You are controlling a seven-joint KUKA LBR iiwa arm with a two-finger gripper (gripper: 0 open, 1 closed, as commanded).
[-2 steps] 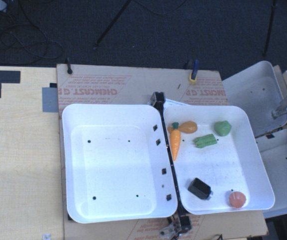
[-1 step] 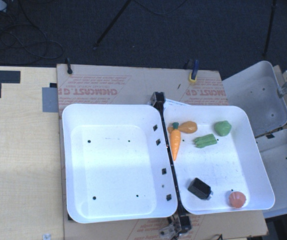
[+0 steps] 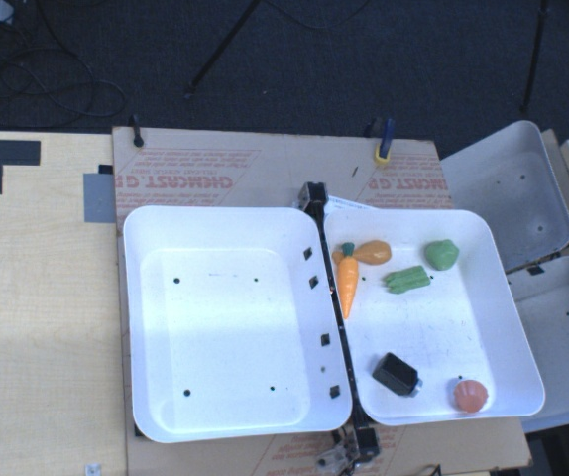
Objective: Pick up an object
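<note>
Right bin (image 3: 503,296) held a carrot (image 3: 347,286) against the divider, an orange piece (image 3: 373,253) touching it, a green lump (image 3: 442,254), a green stick (image 3: 406,281), a black block (image 3: 397,375), a pink ball (image 3: 470,396). Left bin (image 3: 146,266) sat alongside.

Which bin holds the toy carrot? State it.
The right bin. The toy carrot lies flat along its left wall, beside the divider, green top pointing away.

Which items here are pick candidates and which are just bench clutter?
Pick candidates, all in the right white bin:
orange toy carrot
orange-yellow rounded toy
green rounded block
long green toy vegetable
black box
pink-orange ball

Just lying about:
blue-yellow clamp
cardboard sheet
</note>
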